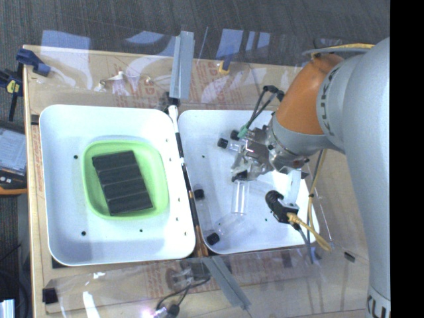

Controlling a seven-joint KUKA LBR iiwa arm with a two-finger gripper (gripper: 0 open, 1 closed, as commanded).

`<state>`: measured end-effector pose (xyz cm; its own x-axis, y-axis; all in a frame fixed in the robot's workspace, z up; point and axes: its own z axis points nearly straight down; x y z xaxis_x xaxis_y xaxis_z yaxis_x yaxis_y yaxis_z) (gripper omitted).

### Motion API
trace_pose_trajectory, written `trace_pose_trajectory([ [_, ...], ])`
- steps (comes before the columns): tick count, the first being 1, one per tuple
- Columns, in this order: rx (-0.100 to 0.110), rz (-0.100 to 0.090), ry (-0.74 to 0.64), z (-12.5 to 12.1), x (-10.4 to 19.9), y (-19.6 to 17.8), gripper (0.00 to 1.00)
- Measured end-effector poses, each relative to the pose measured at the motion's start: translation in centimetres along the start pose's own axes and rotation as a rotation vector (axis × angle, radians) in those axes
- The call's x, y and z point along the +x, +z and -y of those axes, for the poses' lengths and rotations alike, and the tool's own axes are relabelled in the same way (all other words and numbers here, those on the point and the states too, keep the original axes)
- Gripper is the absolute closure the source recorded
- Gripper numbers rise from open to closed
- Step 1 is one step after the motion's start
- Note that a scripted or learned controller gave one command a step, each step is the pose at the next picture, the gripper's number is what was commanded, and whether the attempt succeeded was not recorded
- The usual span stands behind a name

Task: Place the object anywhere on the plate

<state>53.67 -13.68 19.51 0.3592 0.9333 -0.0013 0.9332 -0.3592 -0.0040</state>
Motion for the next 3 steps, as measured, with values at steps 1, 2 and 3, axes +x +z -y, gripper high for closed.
trace_pose_trajectory([
  [1,0.002,-0.001,-0.279,4.3,4.5,-1.4,1.0],
  [2,-0.001,0.0,-0.342,3.5,10.7,0.5,1.0],
  [3,-0.001,0.001,-0.341,3.5,10.6,0.5,0.0],
])
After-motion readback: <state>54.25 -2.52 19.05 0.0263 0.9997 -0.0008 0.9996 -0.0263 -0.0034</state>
